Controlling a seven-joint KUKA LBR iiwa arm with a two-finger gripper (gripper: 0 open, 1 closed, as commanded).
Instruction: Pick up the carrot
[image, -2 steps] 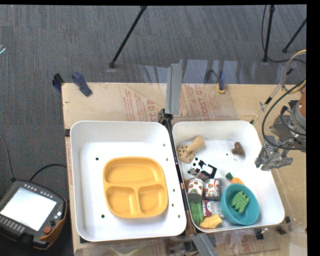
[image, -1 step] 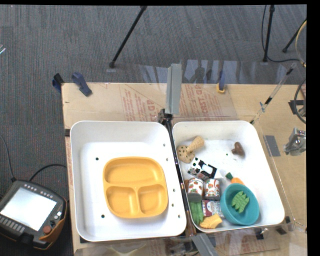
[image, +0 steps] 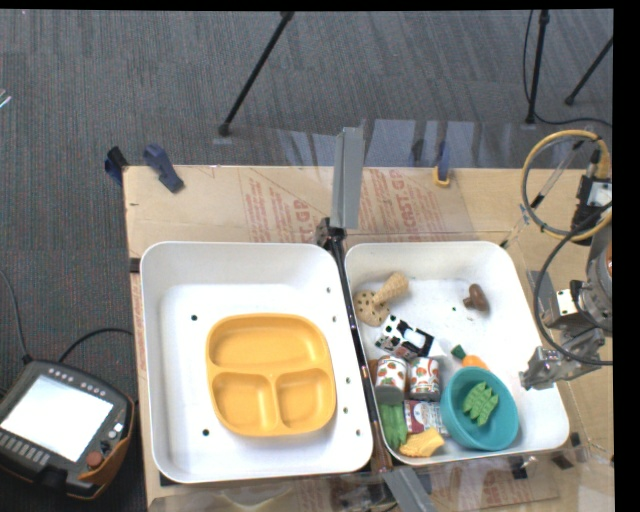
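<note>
**Carrot lies in the right bin; arm waits at the bin's right edge**

The carrot (image: 468, 359), orange with a green top, lies in the right bin (image: 500, 262), touching the upper rim of a teal bowl (image: 505, 425) that holds a green toy. Left of it stand two small cans (image: 408, 377), with a black-and-white cow figure (image: 404, 338) above them. The gripper (image: 548, 368) sits over the bin's right rim, well apart from the carrot; its grip state cannot be told. A yellow divided plate (image: 270, 374) rests in the left bin (image: 170, 290).

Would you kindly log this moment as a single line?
pincer outside right bin's right edge | carrot beside teal bowl | not yet picked
</note>
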